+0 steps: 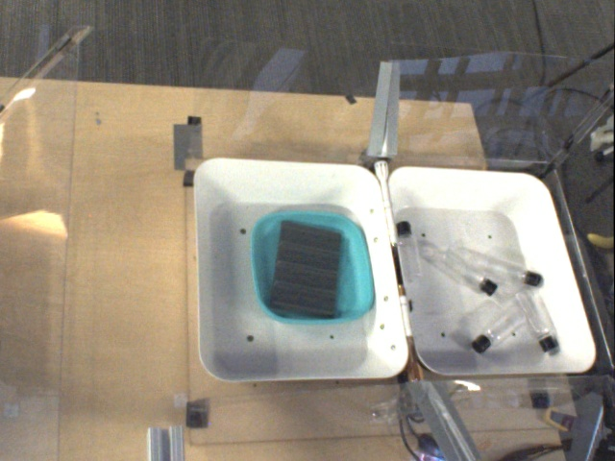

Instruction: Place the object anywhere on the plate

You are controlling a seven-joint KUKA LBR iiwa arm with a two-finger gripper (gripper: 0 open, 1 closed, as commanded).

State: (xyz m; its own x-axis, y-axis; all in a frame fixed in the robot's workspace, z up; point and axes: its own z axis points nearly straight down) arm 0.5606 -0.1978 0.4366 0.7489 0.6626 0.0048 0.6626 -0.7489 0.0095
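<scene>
1. The dark ribbed block (pixel 307 268) lies flat on the teal plate (pixel 357 275), roughly at its middle, with its long side running away from the camera and slightly tilted. Parallel ridges cross its top. What it is made of is hard to tell.
2. The plate sits in the left white bin (pixel 223 286), a little towards the right wall. Its teal rim shows all round the block, so the block does not hang over any edge.
3. The right white bin (pixel 567 257) touches the left one along their shared wall. In it lie several clear vials (pixel 500 329) with black caps, some crossing or touching one another. Their see-through bodies nearly vanish against the white floor, so the caps are the surest marks and an exact count is uncertain.
4. Whether the gripper is released or clenched cannot be told here, and nothing is touching the block or the plate.
5. A grey metal post (pixel 385 113) stands at the far end of the seam between the bins.
6. The wooden bench (pixel 106 286) carries pale glare and reflections across its left and far parts, which blur the surface there.
7. At the near edge, below the bins, some metal pieces and cables (pixel 432 438) are cut off by the frame and cannot be made out.
</scene>
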